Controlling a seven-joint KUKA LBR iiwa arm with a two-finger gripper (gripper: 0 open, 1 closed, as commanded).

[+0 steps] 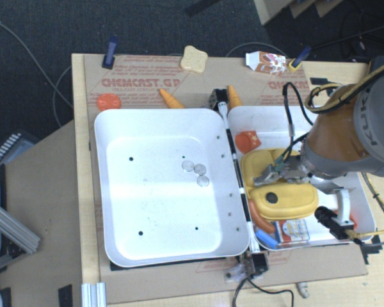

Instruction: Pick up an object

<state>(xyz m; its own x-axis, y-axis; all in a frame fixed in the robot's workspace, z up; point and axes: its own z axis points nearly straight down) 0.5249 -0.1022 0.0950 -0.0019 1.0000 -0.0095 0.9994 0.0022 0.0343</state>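
Hand (273, 173) sits low in the right bin (269, 116) by the tabletop's right edge, over a yellow object (285, 200); its opening cannot be told.

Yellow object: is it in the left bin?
No, the yellow object lies in the right bin, under the gripper, beside an orange block.

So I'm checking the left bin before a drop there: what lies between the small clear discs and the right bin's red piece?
In the camera view, bare white floor of the left bin, then the bins' adjoining rims, separate the clear discs from the red piece.
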